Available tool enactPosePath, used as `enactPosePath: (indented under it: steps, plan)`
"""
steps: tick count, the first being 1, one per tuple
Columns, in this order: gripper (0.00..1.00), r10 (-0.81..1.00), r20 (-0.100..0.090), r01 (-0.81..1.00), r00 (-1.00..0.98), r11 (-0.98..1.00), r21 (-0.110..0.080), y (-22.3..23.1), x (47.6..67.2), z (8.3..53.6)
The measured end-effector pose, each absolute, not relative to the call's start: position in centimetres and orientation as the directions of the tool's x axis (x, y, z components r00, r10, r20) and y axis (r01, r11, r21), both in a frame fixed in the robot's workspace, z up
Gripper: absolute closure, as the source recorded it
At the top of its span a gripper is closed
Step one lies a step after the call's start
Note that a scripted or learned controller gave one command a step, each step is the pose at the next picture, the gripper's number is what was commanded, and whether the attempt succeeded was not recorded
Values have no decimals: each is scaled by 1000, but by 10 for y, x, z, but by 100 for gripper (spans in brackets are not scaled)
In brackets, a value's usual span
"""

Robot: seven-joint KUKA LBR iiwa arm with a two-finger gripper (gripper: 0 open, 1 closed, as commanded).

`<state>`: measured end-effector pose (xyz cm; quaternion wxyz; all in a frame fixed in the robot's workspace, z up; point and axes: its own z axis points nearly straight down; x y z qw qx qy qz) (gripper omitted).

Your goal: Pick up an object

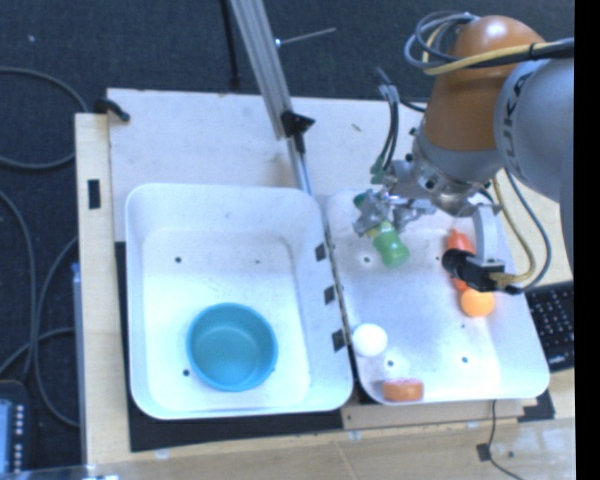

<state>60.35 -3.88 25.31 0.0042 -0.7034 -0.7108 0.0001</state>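
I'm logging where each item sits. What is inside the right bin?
The right bin holds a green object under the hand, a white ball and orange pieces. The arm covers its far corner.

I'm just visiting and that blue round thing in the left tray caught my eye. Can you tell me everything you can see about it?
The blue bowl is round, a plain light blue, and looks like smooth plastic. It sits upright with its opening facing up, and nothing can be seen inside it. It rests on the floor of the left white bin, toward the near edge and slightly left of centre. Nothing else touches it; the end effector is over the other bin, far from it.
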Motion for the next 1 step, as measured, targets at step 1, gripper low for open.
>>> enactPosePath:
  steps: [1]
  plan:
    - [100,1000,6,1000,-9,9,-15,9,594,259]
